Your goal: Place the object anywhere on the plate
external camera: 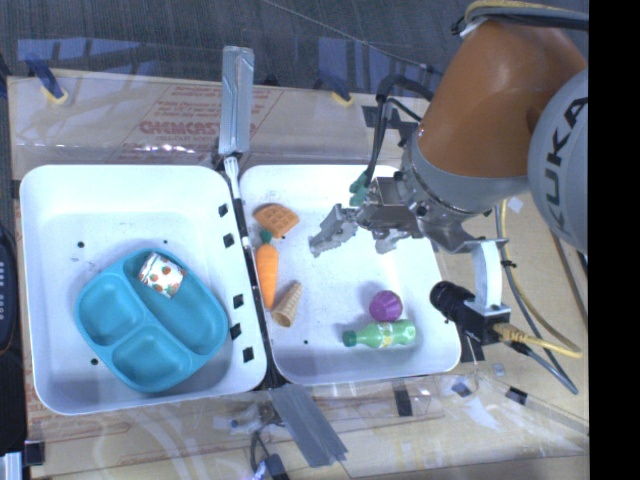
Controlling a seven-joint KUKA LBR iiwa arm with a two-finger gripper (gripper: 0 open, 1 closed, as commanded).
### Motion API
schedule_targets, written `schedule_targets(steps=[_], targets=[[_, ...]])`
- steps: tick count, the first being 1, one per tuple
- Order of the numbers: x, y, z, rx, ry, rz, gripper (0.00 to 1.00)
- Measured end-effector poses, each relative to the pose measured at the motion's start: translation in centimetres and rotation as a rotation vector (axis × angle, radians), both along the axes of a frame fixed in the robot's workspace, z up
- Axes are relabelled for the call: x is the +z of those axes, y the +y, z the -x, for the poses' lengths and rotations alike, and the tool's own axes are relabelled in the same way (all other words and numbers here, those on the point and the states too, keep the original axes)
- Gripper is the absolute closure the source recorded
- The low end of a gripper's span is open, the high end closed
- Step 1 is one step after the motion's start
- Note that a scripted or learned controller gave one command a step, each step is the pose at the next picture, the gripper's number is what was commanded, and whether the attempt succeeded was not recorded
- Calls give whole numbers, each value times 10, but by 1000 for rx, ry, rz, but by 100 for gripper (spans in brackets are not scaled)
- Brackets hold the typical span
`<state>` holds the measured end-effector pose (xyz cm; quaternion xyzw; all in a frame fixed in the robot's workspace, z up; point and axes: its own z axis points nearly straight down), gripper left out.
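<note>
A bench [120, 133] with 2 white bins, at 9 o'clock [60, 193] and at 3 o'clock [320, 180], touching.

bright even overhead light, soft shadows, white bins [60, 368] glaring, slightly blurry

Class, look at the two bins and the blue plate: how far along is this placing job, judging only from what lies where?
Done: one small patterned can already lies on the blue plate. In hand: nothing visible; the gripper hovers over the right bin. Left: carrot, waffle, cone, purple ball and green bottle lie there.
</note>
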<state>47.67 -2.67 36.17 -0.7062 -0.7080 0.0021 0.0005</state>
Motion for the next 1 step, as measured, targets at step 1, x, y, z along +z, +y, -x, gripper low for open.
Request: schedule_targets(steps=[1], targets=[[83,-59,0,1,-10,-1,0]])
